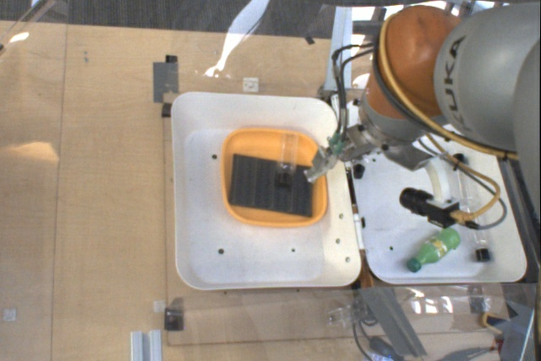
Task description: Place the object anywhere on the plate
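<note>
Starting at the near edge of the bench, there's a small green plastic bottle (434, 250) lying on its side in the near right corner of the right-hand shallow white bin (385, 254), cap end pointing left and near. Just beyond it sits a short black cylindrical part (420, 203) with looping cables, part of the arm's dressing by the look of it. Moving left, the left-hand shallow white bin (199, 207) carries the orange rounded-square plate (238, 216), and on that plate lies a dark ribbed rectangular slab (264, 183), flat, long side running left to right, well inside the rim. Now the key bit: the two-finger gripper (321, 166) hangs at the plate's right rim, tips pointing left toward the slab, which lies just to its left. A pale, see-through sliver (290, 148) stands over the far side of the plate; what it is I can't make out. Whether those fingers are parted or pinched, I cannot tell from up here, and nothing is clearly seen between them. If the slab is the object, it reads to me as already on the plate, so any coming move would be a clean lift away to the right. Farther back, the grey arm with its orange band (414, 55) bulks over the far right.
</note>
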Controlling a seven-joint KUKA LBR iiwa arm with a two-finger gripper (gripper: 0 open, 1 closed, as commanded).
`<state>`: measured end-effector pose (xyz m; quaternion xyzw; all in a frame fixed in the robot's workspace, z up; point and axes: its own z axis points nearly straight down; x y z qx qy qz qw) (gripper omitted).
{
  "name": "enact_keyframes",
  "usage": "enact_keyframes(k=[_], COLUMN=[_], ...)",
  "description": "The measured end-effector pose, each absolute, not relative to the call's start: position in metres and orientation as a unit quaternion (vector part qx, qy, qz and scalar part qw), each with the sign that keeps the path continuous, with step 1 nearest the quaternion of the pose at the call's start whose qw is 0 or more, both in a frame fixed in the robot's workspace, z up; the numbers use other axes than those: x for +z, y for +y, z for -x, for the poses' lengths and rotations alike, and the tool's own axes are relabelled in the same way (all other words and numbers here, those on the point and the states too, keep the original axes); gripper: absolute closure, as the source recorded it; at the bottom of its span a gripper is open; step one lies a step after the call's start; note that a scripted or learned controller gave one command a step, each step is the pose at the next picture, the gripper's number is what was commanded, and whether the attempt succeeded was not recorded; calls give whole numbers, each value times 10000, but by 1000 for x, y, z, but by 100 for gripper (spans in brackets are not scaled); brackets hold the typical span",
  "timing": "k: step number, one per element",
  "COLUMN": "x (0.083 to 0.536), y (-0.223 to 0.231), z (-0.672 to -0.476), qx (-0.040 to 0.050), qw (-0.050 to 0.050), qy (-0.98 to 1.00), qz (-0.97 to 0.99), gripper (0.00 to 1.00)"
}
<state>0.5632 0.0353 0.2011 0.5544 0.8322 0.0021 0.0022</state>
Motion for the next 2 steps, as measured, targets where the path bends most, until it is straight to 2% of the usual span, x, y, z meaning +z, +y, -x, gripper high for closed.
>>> enact_keyframes(k=[1, 2], x=[186, 190], y=[-23, -72], z=[-566, -627], qx=[20, 15], qw=[28, 33], qy=[8874, 8842], qz=[-4609, -4671], gripper=[0, 0])
